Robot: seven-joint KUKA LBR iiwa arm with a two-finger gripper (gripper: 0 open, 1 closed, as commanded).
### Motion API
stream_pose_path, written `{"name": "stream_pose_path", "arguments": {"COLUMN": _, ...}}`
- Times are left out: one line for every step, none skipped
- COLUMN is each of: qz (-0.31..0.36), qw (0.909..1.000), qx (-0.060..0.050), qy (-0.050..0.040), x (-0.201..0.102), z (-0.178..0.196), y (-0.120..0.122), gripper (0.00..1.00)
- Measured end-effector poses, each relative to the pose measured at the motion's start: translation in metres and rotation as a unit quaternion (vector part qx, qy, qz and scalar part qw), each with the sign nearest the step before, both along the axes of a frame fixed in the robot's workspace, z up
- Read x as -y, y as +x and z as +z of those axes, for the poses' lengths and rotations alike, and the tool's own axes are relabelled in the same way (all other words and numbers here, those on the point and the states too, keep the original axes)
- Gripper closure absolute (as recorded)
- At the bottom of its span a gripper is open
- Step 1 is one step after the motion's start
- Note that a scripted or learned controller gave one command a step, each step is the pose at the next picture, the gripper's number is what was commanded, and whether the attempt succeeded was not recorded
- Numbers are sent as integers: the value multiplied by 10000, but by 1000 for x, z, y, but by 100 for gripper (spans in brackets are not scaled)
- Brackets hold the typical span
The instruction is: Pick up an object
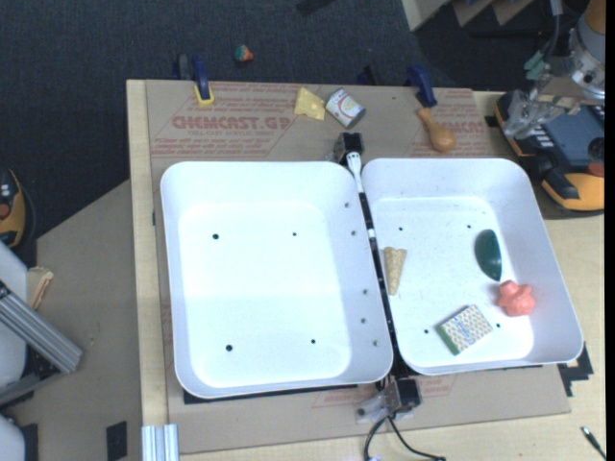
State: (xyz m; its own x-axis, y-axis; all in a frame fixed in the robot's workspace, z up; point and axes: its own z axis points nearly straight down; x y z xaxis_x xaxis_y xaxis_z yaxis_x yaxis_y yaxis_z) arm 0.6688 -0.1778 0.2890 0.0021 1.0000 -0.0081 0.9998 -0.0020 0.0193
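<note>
Though partly cut off at the edge, the gripper (544,104) beyond the right bin (432,214), grip state impossible to tell.

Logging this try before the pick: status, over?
Gripper top right, outside the bins. Right bin holds cone, green piece, pink lump, patterned block. Nothing blocking them.
</note>
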Motion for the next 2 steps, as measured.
{"name": "stream_pose_path", "arguments": {"qz": -8, "qw": 10000, "qx": -55, "qy": 13, "x": 49, "z": 54, "y": -21, "gripper": 100}}
{"name": "stream_pose_path", "arguments": {"qz": 57, "qw": 9999, "qx": -122, "qy": 65, "x": -60, "z": 5, "y": -22, "gripper": 100}}
